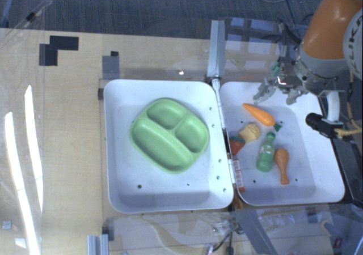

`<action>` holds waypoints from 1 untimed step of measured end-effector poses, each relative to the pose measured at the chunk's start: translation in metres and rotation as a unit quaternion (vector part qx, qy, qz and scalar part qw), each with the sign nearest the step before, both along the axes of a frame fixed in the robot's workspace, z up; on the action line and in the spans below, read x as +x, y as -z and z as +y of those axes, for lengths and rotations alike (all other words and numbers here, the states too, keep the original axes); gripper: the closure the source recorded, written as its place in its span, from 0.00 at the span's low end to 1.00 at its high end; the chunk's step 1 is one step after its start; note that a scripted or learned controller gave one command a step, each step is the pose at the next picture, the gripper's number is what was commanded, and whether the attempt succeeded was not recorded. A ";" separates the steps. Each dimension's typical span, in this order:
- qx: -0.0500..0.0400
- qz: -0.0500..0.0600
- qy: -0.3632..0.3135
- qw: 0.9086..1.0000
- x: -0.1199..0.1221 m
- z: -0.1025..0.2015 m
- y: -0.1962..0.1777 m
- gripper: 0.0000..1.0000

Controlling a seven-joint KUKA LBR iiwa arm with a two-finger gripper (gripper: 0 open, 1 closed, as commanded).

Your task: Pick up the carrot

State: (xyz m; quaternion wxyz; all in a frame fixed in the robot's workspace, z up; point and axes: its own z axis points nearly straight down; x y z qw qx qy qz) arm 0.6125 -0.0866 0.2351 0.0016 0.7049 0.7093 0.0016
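At the far left of the bench (pixel 68 152) two black marks (pixel 57 48) sat near its back edge; no writing could be read on them. The left bin (pixel 119 191) carried a green divided plate (pixel 170 134) with three compartments, lying tilted near the bin's middle.

Along the seam between the two bins ran a narrow strip with red and white printing (pixel 237 175), too small to read. In the right bin (pixel 317 188), against its left edge, lay a small red and green toy (pixel 236 145), and just beside it a tan, lumpy piece (pixel 249 131). The carrot (pixel 260 114), orange with a green tip pointing toward the right edge, lay on its side in the back half of the right bin, slanted, apart from the tan piece and untouched by the gripper. Forward of it stood or leaned a green bottle (pixel 265 154); whether it had a label could not be told. Just right of the bottle lay a brown drumstick (pixel 282 164).

The gripper (pixel 279 93) hung over the back edge of the right bin, just behind the carrot, its fingers (pixel 263 90) spread apart with nothing between them. Above it rose the arm (pixel 334 27) with its orange band; dark letters at the picture's right edge were cut off and unreadable.
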 end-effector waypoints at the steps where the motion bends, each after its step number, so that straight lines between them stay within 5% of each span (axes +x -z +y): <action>1: 0.000 0.000 -0.094 0.996 0.016 -0.019 0.111 0.00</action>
